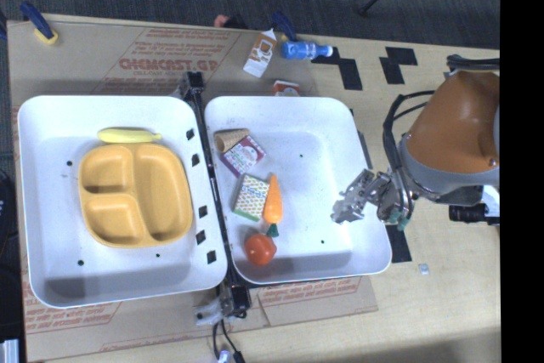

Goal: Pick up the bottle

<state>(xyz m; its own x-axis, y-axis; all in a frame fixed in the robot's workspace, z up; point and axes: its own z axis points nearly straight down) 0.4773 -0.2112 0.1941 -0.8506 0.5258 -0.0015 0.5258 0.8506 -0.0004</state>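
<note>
**Mia:** Bottle (pixel 306 51)! It's the little blue one, lying on its side on the bench (pixel 425 302). It is outside the bins, just past the far edge of the right bin (pixel 340 263).

**Tom:** Where is the gripper (pixel 357 201)?

**Mia:** Down inside the right bin, close to its right wall. So the bottle is far away from it, and a bit to the left. The gripper has to go up and over the far wall of the bin to get there.

**Tom:** Which way does the bottle point?

**Mia:** It lies left to right, with its cap end to the right, I think. It's small, so I'm not sure.

**Tom:** Is the gripper holding something?

**Mia:** I see nothing between its fingers. Whether they are spread or pressed together, I cannot tell. It's all a grey blur.

**Tom:** Is there room by the bottle?

**Mia:** A little carton (pixel 261 53) stands just to its left, and a small box (pixel 286 87) sits near it by the bin's edge. To the right the bench is open, with black tape marks (pixel 347 68).
</note>
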